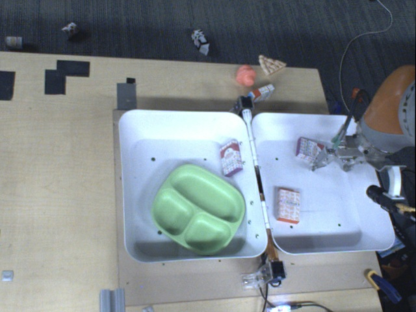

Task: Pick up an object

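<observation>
I am a grey arm with an orange band, reaching in from the right over two shallow white bins set side by side on a pale wooden bench. My pincer [323, 158] hangs low over the upper part of the right-hand white bin [370, 242], its metal tips just beside a small red-and-white packet [307, 148] that lies near the bin's back wall. I cannot tell whether my pincer is open or closed, and I cannot tell whether it touches the packet or only hovers at its edge. A second small packet, orange and white and rectangular [288, 205], lies nearer the middle of the same bin, apart from my pincer. In the left-hand white bin [130, 174] rests a pale green plastic plate with three compartments [198, 208], and a third little red-and-white packet [231, 158] lies by the wall next to the divider. Judging from this, the pick is not done: nothing is lifted, every object lies on a bin floor. What is left, I think, is to close on the nearest packet and raise it clear.
</observation>
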Available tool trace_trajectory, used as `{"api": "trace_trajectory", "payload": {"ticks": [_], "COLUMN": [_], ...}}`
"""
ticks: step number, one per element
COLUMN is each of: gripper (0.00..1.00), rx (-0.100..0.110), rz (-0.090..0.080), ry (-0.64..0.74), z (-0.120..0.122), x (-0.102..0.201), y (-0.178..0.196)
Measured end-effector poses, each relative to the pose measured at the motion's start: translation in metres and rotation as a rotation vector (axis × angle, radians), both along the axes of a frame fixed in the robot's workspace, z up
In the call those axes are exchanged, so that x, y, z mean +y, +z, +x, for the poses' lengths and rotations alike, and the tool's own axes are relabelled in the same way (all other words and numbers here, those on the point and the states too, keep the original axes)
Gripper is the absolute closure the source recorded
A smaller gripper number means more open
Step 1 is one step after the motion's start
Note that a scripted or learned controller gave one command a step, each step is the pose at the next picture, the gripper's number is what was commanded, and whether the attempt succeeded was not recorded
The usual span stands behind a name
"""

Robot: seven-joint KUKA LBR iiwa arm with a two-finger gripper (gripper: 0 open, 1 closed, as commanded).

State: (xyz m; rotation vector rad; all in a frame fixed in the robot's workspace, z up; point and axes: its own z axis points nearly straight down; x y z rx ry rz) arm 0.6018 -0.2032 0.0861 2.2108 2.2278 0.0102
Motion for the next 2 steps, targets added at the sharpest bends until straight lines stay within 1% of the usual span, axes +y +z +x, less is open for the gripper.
{"api": "trace_trajectory", "payload": {"ticks": [1,2], "gripper": [0.0,0.0], "rx": [0.001,0.001], "rz": [-0.002,-0.003], "ry": [-0.002,-0.001], "z": [0.001,0.068], "x": [0.059,0.036], "y": [0.0,0.0]}}
